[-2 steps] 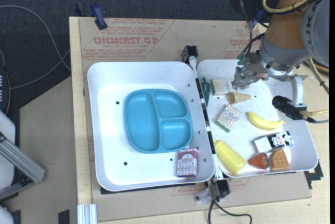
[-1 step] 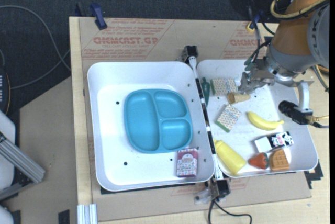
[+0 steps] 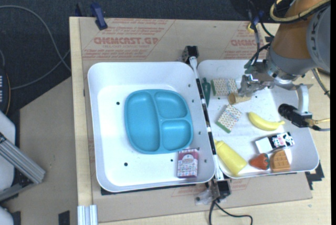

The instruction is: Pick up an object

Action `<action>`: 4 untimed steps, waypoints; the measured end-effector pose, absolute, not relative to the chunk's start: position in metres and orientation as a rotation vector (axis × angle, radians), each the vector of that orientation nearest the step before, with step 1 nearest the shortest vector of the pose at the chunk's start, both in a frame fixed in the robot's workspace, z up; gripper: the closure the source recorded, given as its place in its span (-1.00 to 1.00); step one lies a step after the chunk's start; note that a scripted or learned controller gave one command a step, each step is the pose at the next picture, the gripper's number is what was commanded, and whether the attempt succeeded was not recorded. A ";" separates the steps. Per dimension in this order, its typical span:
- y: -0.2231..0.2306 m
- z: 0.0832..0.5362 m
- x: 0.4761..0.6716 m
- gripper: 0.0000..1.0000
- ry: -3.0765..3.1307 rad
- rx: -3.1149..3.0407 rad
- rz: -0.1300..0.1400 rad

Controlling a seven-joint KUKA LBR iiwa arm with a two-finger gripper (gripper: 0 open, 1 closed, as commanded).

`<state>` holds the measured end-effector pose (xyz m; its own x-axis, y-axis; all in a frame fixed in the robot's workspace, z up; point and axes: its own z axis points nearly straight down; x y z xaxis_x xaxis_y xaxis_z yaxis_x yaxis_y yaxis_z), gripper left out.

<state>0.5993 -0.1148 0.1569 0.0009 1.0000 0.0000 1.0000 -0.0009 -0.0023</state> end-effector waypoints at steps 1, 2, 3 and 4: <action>-0.133 0.135 0.583 1.00 -2.219 -2.221 0.004; -0.146 0.161 0.574 1.00 -2.223 -2.224 0.000; -0.127 0.179 0.589 1.00 -2.225 -2.221 -0.002; -0.089 0.185 0.605 1.00 -2.225 -2.221 -0.003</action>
<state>0.6048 -0.0890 0.1847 -0.0018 1.0000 0.0004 1.0000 0.0018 0.0026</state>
